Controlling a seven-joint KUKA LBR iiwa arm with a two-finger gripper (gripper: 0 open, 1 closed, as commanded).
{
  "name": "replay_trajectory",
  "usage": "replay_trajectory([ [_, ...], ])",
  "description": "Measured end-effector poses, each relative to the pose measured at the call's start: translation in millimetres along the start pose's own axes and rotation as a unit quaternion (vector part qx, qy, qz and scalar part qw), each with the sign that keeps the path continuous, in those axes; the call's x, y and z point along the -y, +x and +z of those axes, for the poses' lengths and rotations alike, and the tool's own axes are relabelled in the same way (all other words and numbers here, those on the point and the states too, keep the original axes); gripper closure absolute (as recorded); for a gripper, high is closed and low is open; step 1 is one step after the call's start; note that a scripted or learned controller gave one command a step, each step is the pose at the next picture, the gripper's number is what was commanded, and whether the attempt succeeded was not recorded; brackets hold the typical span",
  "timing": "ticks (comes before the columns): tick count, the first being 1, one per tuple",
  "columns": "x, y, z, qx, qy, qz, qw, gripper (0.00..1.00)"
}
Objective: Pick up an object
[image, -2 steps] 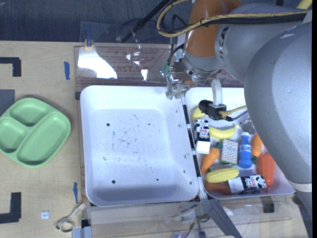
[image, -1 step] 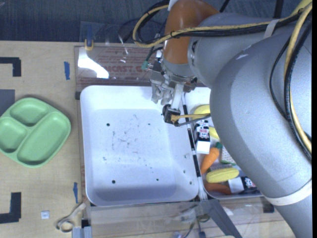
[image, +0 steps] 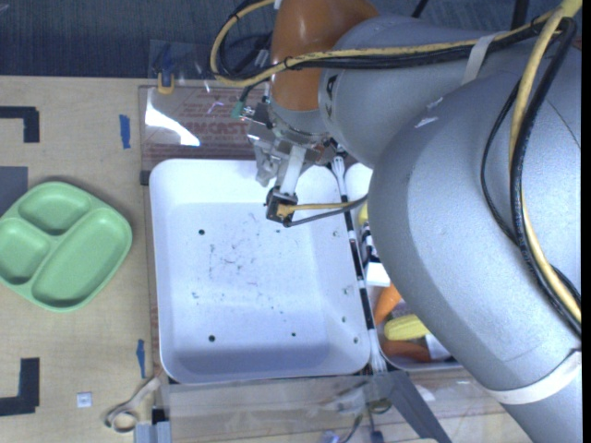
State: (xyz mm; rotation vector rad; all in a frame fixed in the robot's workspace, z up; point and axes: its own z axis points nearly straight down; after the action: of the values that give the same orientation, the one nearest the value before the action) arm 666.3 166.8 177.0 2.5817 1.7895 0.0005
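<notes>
An orange thing (image: 390,299), a yellow thing (image: 407,327) and a reddish one (image: 423,347) lie close together in the right bin (image: 404,362), showing in the narrow gap beside the big grey arm (image: 462,201) that covers most of that bin. What they are is hard to tell, as each shows only in part.

The gripper (image: 282,175) hangs well apart from them, over the far edge of the left bin (image: 171,247), below the orange band (image: 309,40) of the wrist. Whether it is open or closed cannot be told from this angle, and nothing is seen in its hold.

The left bin's white floor shows faint dark scuffs and a few small dots. Left of it, on the wooden worktop (image: 65,118), lies a pale green divided plate (image: 63,243). Strips of blue tape (image: 125,130) mark the worktop near the bin's far corner.
</notes>
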Motion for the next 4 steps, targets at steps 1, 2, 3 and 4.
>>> replay_trajectory([
  [1, 36.3, 50.5, -4.1, 0.000, 0.000, 0.211, 0.9775, 1.00],
  [2, 52.1, 41.3, 42.6, -0.001, 0.001, 0.422, 0.9064, 1.00],
  [3, 40.1, 45.2, 77.1, -0.001, 0.001, 0.485, 0.8742, 1.00],
  [4, 31.0, 48.6, -12.5, -0.001, 0.001, 0.486, 0.8740, 1.00],
])
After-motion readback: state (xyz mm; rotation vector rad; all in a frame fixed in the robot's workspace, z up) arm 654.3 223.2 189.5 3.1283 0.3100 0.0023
